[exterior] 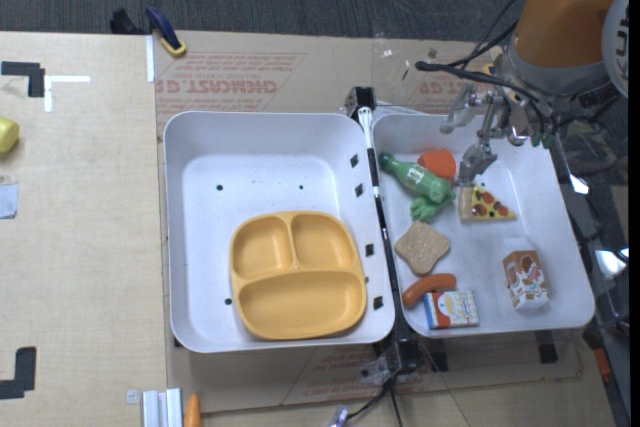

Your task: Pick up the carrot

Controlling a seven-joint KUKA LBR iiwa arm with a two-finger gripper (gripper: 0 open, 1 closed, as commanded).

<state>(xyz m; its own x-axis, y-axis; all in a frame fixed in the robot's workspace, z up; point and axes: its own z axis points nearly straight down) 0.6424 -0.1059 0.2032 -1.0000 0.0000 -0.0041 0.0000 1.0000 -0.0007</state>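
The carrot [438,161] is a short orange piece lying in the right bin [560,215], near its back. A green toy bottle [412,176] lies against the carrot's left side and covers part of it. My gripper [475,164] hangs just right of the carrot, low over the bin, between the carrot and a pizza slice [486,205]. Nothing is seen held in it. The arm's orange band [570,5] is above it at the upper right.
The right bin also holds a green leafy piece [427,208], a bread slice [422,248], a sausage [428,288], a small blue-and-white box [454,309] and a brown carton [525,279]. The left bin [200,215] holds a yellow divided plate [298,273].
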